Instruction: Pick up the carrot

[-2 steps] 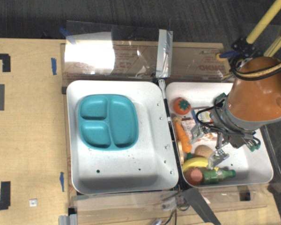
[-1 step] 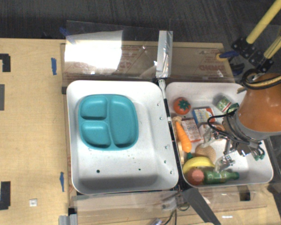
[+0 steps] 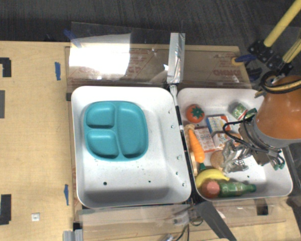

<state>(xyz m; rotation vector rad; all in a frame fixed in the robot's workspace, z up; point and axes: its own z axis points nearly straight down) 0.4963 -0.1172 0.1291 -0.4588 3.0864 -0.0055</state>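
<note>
From the camera above, the right bin [image 3: 283, 185] is holding a crowd of small things, and the carrot [image 3: 195, 147] is lying among them near the bin's left wall, long and orange, tapering to a green end that is pointing toward the front. Behind it a round red-orange tomato [image 3: 194, 113] with a green top is sitting, and just to its right a flat printed packet [image 3: 211, 132] is lying. In front of the carrot a curved yellow banana [image 3: 211, 176] is resting, with a reddish round fruit [image 3: 211, 187] and a glossy green bottle [image 3: 236, 188] lying on its side beside it. The gripper [image 3: 236, 157] is hanging just right of the carrot, over a pale brown round thing [image 3: 218, 159]; whether its jaws are apart or together I cannot tell. The left bin [image 3: 155, 174], smooth and white, is carrying a turquoise plate [image 3: 116, 129] with three compartments and rounded corners.
</note>
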